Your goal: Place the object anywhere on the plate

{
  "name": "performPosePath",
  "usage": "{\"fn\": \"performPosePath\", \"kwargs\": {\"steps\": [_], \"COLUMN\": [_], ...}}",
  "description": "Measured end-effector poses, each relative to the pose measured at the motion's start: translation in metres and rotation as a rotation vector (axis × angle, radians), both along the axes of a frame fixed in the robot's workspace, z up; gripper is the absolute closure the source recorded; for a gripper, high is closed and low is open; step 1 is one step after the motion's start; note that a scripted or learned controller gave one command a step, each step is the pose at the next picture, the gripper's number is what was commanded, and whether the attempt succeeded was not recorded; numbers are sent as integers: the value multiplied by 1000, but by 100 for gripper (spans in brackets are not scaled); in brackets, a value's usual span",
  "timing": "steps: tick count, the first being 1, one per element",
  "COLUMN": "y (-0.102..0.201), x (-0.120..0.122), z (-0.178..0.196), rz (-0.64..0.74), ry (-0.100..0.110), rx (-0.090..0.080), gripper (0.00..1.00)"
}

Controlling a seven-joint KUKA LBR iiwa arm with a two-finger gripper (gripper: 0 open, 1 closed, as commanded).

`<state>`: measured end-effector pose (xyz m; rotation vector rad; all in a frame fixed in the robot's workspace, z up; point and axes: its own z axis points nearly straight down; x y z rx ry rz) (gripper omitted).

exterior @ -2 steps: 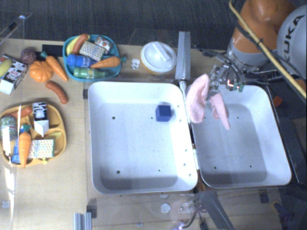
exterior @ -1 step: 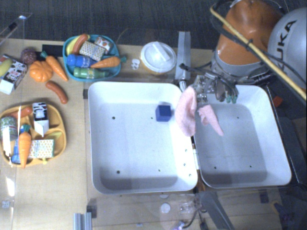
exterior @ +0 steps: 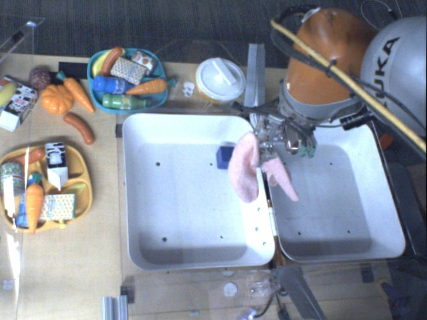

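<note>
While the pink cloth [exterior: 245, 165] hangs limp over the wall between the two bins, we should treat its drape as the thing to manage. It dangles from under the gripper [exterior: 279, 141], one lobe falling on the left bin's [exterior: 167, 245] side and a thinner tail on the right bin's [exterior: 347, 239] side. We judge the gripper to be pinching its top edge, though the fingertips are crowded by the wrist and hard to read. A small blue block [exterior: 225, 156] lies just left of the cloth in the left bin. We see no plate inside either bin, so the target is unclear. To do this step well, we would lift until the cloth clears the dividing wall, move slowly to limit swinging, then lower it so the fabric bunches on the target instead of trailing off.
</note>
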<state>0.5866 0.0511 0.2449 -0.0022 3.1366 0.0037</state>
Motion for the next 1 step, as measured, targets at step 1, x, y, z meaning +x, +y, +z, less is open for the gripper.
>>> {"fn": "performPosePath", "kwargs": {"steps": [1], "y": [37], "x": [-39], "z": [-16], "rz": [0], "ry": [2], "rx": [0], "gripper": [100]}}
